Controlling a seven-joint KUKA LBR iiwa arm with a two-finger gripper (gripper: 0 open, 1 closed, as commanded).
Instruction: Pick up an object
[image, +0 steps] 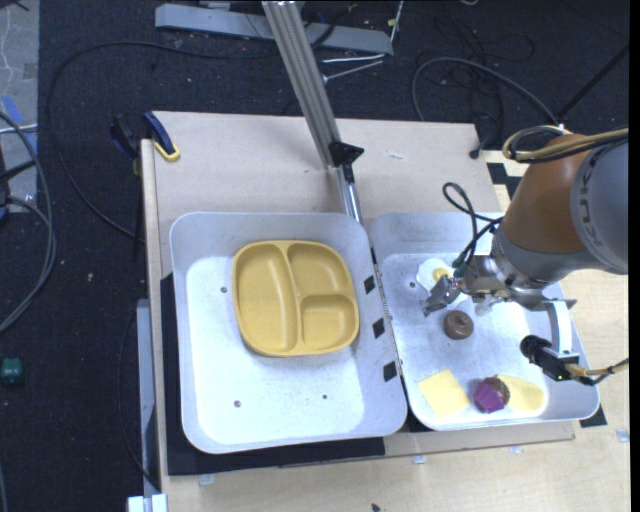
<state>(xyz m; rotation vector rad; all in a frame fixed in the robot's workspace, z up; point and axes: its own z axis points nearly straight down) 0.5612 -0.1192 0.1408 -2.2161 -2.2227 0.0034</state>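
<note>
Brown little round thing (458, 324) sits mid right bin (400, 235), and your gripper (441, 294) hangs just beside it toward the bin's far left corner, so that's your nearest grab. Can't tell how its fingers stand, and nothing's visibly pinched. A purple lump (489, 393) and yellow block (443, 392) lie along the near edge, well apart; the yellow tray (295, 297) fills the left bin (200, 400).
</note>
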